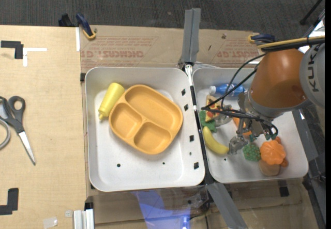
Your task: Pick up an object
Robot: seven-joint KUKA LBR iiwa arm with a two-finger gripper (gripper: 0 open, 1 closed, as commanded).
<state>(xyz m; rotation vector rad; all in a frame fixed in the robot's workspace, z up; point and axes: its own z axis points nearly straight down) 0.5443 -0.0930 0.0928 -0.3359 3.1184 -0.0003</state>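
My gripper (243,139) hangs low in the right bin (227,171), under the orange wrist band (276,80). Around it lie small toys: a yellow banana (213,140) to its left, a green broccoli piece (252,152) just to its right, and an orange pumpkin-like toy (272,153) further right. A blue object (226,89) lies at the bin's back, and a mixed red, green and orange toy (211,115) sits near the divider. The wrist and cables hide the fingers, and I see nothing between them.
The left bin (103,171) holds a three-compartment orange-yellow tray (146,118) and a yellow bottle (110,98) beside it. Scissors (18,124) lie on the wooden bench at the far left. A grey post (190,36) stands behind the bins' divider.
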